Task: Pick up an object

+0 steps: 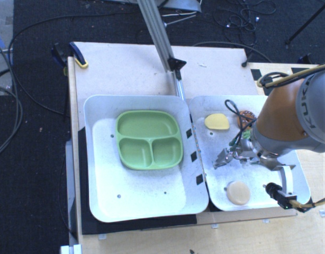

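Nothing picked yet: the jaws [222, 160] hang low in the right bin [215, 134], can't tell their state. Yellow piece [217, 122] just behind them, tan disc [238, 193] just in front.

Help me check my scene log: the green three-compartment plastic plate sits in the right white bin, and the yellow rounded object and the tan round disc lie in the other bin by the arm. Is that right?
Not quite. The camera view shows the green three-compartment plastic plate in the left white bin, not the right. The rest stands: the yellow rounded object and the tan round disc lie in the other bin, by the arm.
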Action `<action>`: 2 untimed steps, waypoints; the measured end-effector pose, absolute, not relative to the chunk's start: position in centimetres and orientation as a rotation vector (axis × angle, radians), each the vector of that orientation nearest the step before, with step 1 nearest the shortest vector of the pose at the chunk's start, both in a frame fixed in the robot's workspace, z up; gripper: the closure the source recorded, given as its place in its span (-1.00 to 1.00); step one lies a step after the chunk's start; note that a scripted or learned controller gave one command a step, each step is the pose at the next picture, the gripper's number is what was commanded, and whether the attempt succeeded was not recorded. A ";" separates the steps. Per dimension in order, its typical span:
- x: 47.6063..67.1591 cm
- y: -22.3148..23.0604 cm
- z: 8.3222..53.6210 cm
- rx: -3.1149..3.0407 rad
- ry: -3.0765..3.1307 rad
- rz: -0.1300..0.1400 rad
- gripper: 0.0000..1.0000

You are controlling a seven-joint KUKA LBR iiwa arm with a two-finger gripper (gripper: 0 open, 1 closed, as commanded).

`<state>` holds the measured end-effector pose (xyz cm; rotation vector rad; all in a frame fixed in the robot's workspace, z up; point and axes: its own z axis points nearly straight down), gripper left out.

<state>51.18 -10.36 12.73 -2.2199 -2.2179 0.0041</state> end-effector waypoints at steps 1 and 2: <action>51.2 -10.4 9.2 -2.224 -2.221 -0.001 -1.00; 51.4 -10.5 10.5 -2.229 -2.223 -0.004 1.00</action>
